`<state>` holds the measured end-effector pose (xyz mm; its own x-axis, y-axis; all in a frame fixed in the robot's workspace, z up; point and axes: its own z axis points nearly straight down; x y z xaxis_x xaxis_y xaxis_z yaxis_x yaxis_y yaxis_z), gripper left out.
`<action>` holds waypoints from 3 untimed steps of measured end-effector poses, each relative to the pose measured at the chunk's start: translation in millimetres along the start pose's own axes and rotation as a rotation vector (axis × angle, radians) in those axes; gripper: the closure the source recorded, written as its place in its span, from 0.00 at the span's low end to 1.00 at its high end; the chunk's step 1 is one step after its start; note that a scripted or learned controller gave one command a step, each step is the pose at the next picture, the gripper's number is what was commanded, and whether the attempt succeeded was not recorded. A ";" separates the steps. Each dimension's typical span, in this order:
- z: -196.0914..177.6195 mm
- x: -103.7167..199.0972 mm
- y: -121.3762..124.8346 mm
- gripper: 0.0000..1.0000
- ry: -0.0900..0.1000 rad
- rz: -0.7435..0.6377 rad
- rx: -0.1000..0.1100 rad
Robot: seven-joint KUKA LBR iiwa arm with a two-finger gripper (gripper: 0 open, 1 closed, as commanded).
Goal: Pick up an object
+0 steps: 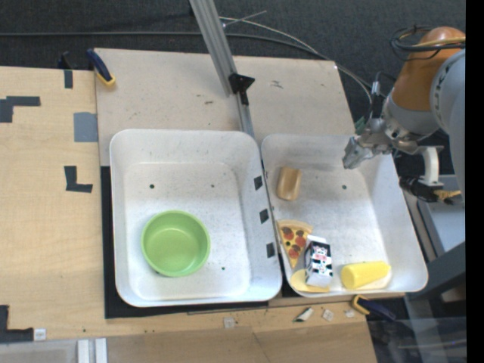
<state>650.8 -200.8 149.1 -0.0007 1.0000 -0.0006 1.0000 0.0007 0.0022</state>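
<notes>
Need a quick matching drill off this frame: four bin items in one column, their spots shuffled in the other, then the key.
Things:
1. green bowl
2. tan bread piece
3. yellow block
4. pizza slice toy

Places:
A. right bin, front right corner
B. left bin, front left part
C. right bin, along the left wall, just in front of the bread
D. right bin, left side toward the back

Pairs: 1-B, 2-D, 3-A, 4-C

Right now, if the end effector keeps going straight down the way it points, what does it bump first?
Probably the bare floor of the right bin, though depth is unclear. The end effector isn't above any toy.
</notes>
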 end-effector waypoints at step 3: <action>-91.7 67.8 -0.1 1.00 0.003 -0.005 0.005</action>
<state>650.4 -133.0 240.8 -0.0054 1.0000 0.0026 1.0000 0.0054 -0.0030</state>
